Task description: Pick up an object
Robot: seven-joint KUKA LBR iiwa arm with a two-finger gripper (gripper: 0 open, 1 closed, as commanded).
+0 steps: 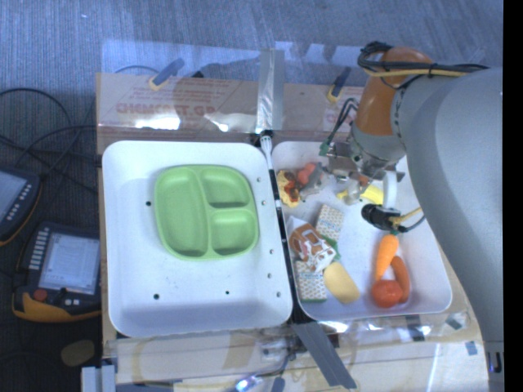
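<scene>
Camera view: looks down at a slant on two white bins side by side, with the arm reaching in from the right.
Left bin (122,300): carries a green divided plate (206,211) laid flat near its middle, likely a drop-off spot, though that is only a guess.
Right bin (425,300): holds the pickable clutter, so the arm works over this one.
Gripper (347,172): low over the far end of the right bin, among small toys; whether it is released or clenched cannot be told, and nothing is clearly seen in its grasp.
Nearest candidates: a small red and orange piece (304,175) and a yellow piece (288,188) just beside the gripper's left.
Others: a carrot (386,256) touching a red tomato-like toy (389,292); a yellow potato-like lump (341,282); a checkered wafer (329,219); a printed box (310,247).
Hidden: the wrist and grey arm body cover the bin's far right corner and whatever lies there.
Unclear: the small items under the gripper blur together.
</scene>
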